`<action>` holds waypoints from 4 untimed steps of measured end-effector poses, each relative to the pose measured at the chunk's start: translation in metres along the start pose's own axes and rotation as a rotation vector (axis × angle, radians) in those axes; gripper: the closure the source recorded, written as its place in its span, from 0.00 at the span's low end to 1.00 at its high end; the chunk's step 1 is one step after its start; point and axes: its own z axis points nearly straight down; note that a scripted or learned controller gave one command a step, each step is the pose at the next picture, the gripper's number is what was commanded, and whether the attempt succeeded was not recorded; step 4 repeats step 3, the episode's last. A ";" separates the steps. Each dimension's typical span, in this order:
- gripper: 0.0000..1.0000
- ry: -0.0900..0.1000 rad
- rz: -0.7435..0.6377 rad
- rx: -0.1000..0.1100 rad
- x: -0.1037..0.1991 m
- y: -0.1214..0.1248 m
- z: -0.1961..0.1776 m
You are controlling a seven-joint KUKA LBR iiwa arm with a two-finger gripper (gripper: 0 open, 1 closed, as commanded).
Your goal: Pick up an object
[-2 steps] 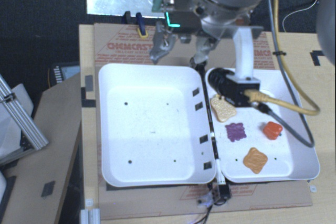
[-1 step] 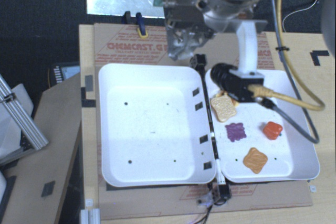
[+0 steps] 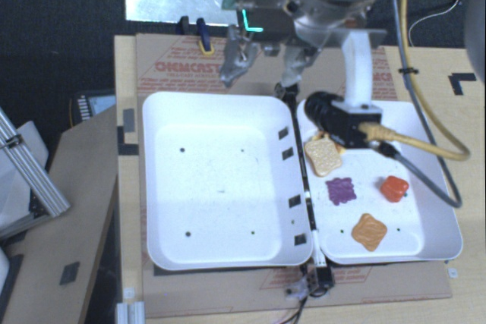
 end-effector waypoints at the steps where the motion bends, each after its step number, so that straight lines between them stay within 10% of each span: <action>1: 1.00 0.002 -0.002 -0.002 0.000 0.000 -0.011; 2: 1.00 -0.010 0.008 0.016 -0.011 0.009 0.187; 4: 1.00 -0.003 0.003 0.001 0.007 0.033 0.164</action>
